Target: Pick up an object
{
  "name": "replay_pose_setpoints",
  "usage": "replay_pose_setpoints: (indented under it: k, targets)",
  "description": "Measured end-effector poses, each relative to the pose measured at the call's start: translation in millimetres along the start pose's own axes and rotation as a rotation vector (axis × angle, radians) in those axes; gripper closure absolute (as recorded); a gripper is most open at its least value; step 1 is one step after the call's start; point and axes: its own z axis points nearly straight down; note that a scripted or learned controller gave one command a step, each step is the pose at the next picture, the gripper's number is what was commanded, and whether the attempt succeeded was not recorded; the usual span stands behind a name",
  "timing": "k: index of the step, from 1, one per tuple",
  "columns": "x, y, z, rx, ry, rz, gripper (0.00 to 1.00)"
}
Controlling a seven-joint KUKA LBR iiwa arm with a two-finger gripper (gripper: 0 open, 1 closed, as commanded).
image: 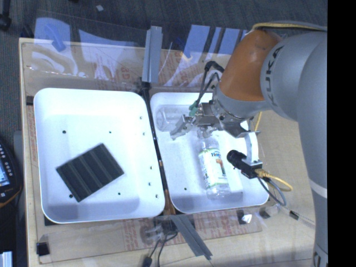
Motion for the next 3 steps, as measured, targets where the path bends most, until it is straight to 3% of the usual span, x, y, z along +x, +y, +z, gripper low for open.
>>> replay_pose_setpoints:
  k: [1,2,3]
  targets:
    - [-2.9,48.9,41.3,-0.002,-0.001,-0.041,0.00]
    - [-71.9,26.6,49.1,-0.002,0.001,-0.039,0.00]
    - [-53.9,58.5,114.0,-0.001,0.001,-0.032,0.00]
